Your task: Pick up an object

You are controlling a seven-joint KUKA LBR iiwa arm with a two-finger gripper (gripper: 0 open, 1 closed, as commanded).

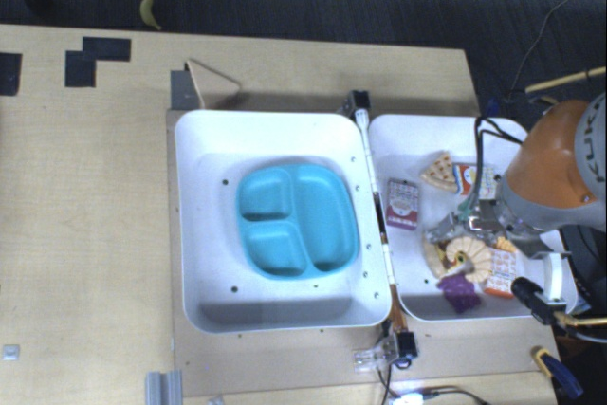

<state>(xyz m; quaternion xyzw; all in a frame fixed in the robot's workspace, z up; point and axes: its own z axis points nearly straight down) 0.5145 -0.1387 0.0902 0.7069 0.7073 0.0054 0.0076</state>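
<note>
Arm reaches in from the right over the right bin (pixel 417 139). Gripper (pixel 462 225) sits low above the clutter in that bin's near half. The tan biscuit-like piece (pixel 462 252) lies directly below and just toward the near edge from the gripper; purple object (pixel 459 291) is further toward that edge. Red-and-white packet (pixel 402 204) lies to the left, apart from it. Cannot tell the gripper's state. Nothing visibly held. The blue tray (pixel 296 219) rests in the left bin (pixel 204 139) on the desk (pixel 85 204).
</note>
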